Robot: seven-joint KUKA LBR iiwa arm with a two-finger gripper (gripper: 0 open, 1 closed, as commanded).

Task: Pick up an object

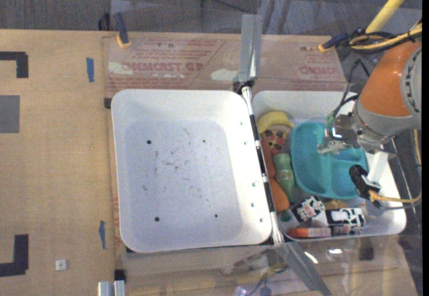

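The teal container sits in the right bin, smooth-walled, rounded and by far the biggest item there, lying across the middle of the clutter. Right over its upper right edge hangs the gripper, low and close, touching or nearly touching the rim; how wide it stands, I cannot tell from this angle.

So by my reading this is the reach, the descent onto a target, with nothing shown gripped yet. The next move calls for a firm closing on that thin teal wall, then a straight lift; a slick curved rim could easily slip out.

Crowded along the container's left side: a yellow banana at the top, a green bottle below it, an orange carrot lower still. Near the front wall lie black-and-white packets and a red marker. The left bin lies alongside, touching at the divider.
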